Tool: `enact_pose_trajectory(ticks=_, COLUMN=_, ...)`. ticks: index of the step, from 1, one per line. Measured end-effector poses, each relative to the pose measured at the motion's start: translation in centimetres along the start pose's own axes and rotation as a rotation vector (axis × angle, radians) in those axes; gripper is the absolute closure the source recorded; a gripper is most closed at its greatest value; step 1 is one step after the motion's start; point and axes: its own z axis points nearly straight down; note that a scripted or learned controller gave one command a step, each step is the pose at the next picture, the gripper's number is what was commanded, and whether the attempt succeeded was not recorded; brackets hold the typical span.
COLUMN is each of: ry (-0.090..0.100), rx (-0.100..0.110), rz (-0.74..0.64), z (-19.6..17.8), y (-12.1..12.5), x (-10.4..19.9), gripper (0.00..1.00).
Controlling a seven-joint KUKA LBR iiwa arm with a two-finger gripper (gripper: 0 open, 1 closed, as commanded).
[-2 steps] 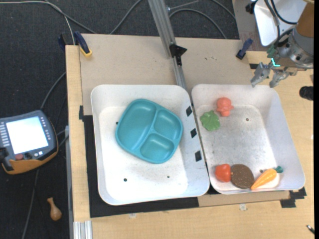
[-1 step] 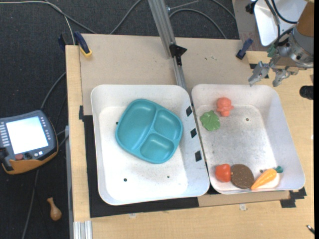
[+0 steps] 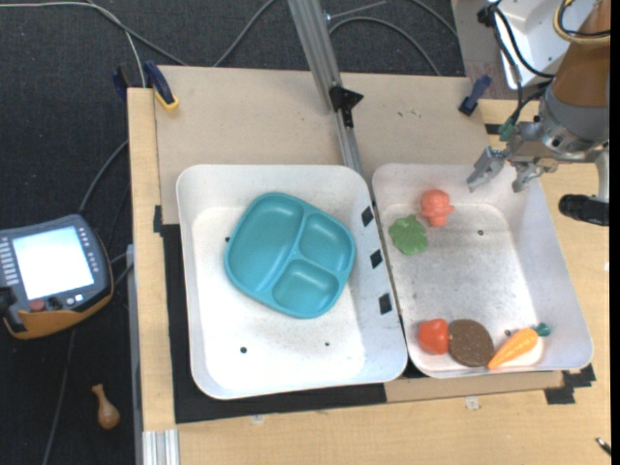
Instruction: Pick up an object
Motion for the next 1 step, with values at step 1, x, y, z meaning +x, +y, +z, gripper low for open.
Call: enact_pose_trajectory(ticks=1, ry=-0.001, rx=-0.004, rz=-0.002, z=5.95, y=0.35, x=0.43, gripper=0.00)
